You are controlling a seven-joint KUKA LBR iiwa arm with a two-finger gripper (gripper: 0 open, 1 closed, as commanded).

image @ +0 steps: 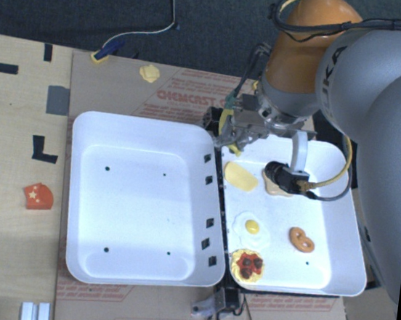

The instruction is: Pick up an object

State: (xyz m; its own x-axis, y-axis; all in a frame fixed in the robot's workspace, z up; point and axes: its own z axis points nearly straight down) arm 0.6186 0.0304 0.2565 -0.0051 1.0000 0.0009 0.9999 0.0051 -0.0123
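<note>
My gripper [233,132] hangs over the far left corner of the right bin [352,241], close to the divide between the two bins. A small yellow bit [233,150] shows just under it; I cannot tell whether it is held. Just in front of the gripper a pale yellow wedge [241,176] lies on the bin floor. Further forward lie a fried egg [251,228], a brown pretzel [301,240] and a red-topped round piece [247,265]. A beige piece [277,188] lies partly under a black part of the arm's cabling.
The left bin [80,129] stands beside the right one. On the bench to the left lies a red piece [39,196]. A yellow piece [149,73] and a cable end [105,51] lie behind the bins. The arm's grey body covers the right side.
</note>
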